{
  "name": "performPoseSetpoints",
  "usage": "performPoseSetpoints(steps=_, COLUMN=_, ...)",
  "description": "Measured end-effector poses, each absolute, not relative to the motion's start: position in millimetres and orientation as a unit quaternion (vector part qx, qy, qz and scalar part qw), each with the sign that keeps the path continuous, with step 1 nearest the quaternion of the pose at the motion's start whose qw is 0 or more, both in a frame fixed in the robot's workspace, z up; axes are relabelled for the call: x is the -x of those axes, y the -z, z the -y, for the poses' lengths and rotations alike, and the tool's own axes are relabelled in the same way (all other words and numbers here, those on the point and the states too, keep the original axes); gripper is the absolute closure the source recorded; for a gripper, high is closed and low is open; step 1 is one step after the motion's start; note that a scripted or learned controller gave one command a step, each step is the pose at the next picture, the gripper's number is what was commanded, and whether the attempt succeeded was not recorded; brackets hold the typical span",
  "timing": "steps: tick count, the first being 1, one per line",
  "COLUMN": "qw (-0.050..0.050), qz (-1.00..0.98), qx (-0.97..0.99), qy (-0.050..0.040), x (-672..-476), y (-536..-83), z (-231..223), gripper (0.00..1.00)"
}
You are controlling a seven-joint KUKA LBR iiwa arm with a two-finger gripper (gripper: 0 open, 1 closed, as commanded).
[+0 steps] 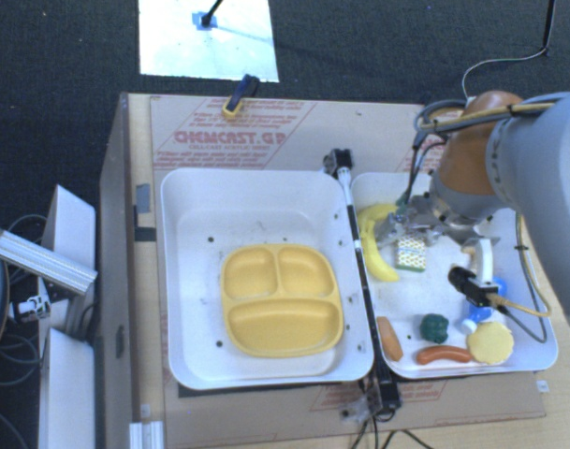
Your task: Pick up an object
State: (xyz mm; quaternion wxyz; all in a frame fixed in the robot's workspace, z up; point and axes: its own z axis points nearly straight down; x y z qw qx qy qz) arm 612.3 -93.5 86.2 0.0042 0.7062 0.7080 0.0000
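Bench board (230, 138) print reads "CHEMCAST GP"; pincer (411, 235) over banana (375, 243), finger state unclear.

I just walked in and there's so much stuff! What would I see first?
Probably the bright yellow divided plate, lying by itself in the left white bin. Next, the big grey and orange robot arm reaching over the right bin, where a banana, two sausages and other toy food lie scattered.

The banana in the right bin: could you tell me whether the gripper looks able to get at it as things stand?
Probably yes. The gripper hangs right beside the banana, which lies uncovered along the right bin's left wall, though that wall may crowd one finger.
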Motion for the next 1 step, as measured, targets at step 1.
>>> performPoseSetpoints(steps=1, qw=0.003, qz=-0.709, qx=-0.705, qy=-0.0013, x=-612.7, y=-95.9, z=91.1, gripper=1.0)
